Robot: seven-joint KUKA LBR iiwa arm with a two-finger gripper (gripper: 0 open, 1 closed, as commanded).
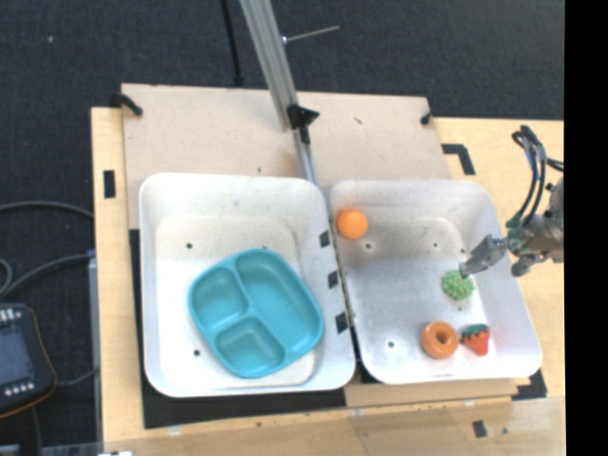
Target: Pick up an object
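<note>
over the right bin [418, 207], gripper [472, 263] sits just above the green piece [458, 286], jaw state unclear; centre on it, descend straight, avoid the strawberry [476, 339].

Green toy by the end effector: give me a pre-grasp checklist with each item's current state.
1. Green toy lies in the right bin: ok.
2. End effector is near the target, just above-right of the toy: ok.
3. Toy between the fingers: not ok, nothing seen held yet.
4. Finger opening: cannot tell.
5. Neighbours apart from the target: ok; orange ring and red toy lie nearer the camera, orange ball far left.
6. Teal tray sits in the left bin, out of the way: ok.
</note>
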